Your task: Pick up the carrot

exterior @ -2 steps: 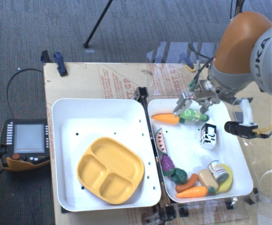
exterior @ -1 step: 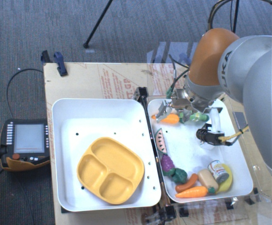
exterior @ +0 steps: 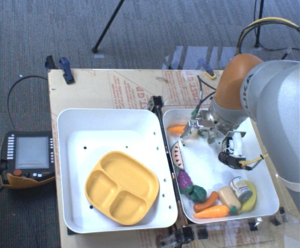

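I see the arm (exterior: 274, 107) reaching into the right bin (exterior: 266, 187), its gripper (exterior: 194, 128) low at the far end, and I cannot tell how the fingers stand because they blur into the clutter there. Just beside them, on the far-left side, lies a small orange piece (exterior: 176, 129) against the bin wall. The carrot (exterior: 211, 212) lies well away from the fingers, at the bin's near end: a smooth, tapered orange shape on its side, with a second, darker orange one (exterior: 207, 200) angled just above it. Crowding it are a pale cylinder (exterior: 229, 198), a can (exterior: 241, 186) and a yellow banana (exterior: 250, 199) on one side, and a green lump (exterior: 196, 192) and purple grapes (exterior: 184, 180) on the other. A watermelon slice (exterior: 177, 156) lies between fingers and carrot, along the left wall. The left bin (exterior: 83, 123) holds a glossy yellow divided plate (exterior: 121, 186).
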Robot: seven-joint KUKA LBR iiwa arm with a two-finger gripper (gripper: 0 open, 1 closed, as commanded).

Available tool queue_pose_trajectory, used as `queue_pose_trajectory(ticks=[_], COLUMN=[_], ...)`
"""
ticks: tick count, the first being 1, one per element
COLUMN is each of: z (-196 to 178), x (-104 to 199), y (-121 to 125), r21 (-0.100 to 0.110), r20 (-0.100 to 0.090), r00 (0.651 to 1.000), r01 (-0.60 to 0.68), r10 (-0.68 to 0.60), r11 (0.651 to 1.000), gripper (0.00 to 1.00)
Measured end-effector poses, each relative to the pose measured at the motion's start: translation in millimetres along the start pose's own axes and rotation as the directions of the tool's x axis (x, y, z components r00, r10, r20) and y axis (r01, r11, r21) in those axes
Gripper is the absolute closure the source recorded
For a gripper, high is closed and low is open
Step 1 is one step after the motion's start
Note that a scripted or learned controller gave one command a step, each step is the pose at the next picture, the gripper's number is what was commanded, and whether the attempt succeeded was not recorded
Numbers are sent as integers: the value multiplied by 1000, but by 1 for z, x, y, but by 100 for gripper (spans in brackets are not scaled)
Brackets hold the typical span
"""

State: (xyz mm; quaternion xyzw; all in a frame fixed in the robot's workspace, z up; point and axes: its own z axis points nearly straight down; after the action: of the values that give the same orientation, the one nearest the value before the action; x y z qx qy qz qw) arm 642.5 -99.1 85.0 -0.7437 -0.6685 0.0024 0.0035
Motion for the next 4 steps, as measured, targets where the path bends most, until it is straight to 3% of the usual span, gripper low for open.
queue_pose_trajectory(ticks=[1,2,3,4], z=[-1,-1,-10,-10], x=[14,18,18,19], y=[-1,-2,-2,-3], r21=[0,4,11,11], r20=[-1,0,3,4], r00=[971,883,886,887], r01=[-239,-469,-463,-462], r10=[239,469,463,462], r11=[971,883,886,887], gripper=[0,0,100,0])
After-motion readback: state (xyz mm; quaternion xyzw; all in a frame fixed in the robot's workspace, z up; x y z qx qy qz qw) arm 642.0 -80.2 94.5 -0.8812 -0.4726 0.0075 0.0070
